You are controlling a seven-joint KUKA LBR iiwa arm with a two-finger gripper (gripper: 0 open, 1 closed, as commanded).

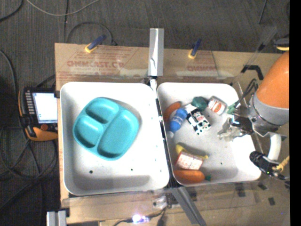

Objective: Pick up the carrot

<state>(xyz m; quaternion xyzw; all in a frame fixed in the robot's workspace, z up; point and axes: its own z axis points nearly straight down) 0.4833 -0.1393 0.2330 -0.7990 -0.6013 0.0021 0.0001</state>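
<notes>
The carrot (189, 175) is orange with a small green tip on its right end. It lies flat against the front wall of the right bin (225, 159), just below a red-and-white packet (189, 162). My gripper (230, 130) hangs over the right side of that bin, well to the right of the carrot and farther back. It is apart from the carrot, and nothing shows in its grasp. The grey wrist with its orange band (275, 91) reaches in from the right edge.
The right bin also holds a yellow banana (187, 149), a blue bottle (178, 119), an orange oblong piece (171, 110), a black-and-white box (199, 122), a teal object (200, 101) and a red-and-white can (216, 106). A teal divided plate (107, 127) lies in the left bin (75, 173).
</notes>
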